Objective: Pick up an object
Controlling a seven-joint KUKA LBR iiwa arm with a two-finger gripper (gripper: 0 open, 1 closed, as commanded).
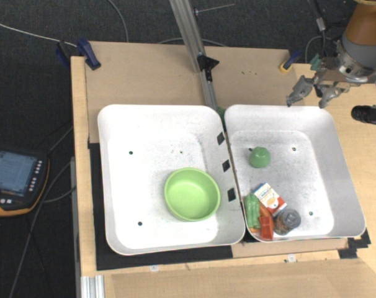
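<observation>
you're looking at an early stage of the pick: nothing has been lifted yet, as far as the frame shows. the gripper (311, 95) sits in the upper right of the frame, above the far rim of the right bin (318, 120), with its two fingers spread apart and nothing between them, so read it as released and empty.

the candidates all lie lower in the picture. in the right bin, a small green rounded object (259, 158) sits alone near the middle, well apart from the rest. toward the bin's lower left corner there is a tight cluster: an orange and white carton (267, 198), a red and green item (257, 216) just beside it, and a grey round object (290, 219) touching or nearly touching that group. in the left bin (123, 129), a green bowl (192, 194) rests at the lower centre of the frame.

what is left, by my judgement, is the whole job: bring the gripper down over one object, close on it, and lift. the lone green piece looks the cleanest target; the crowded corner risks a glancing or double grasp.
</observation>
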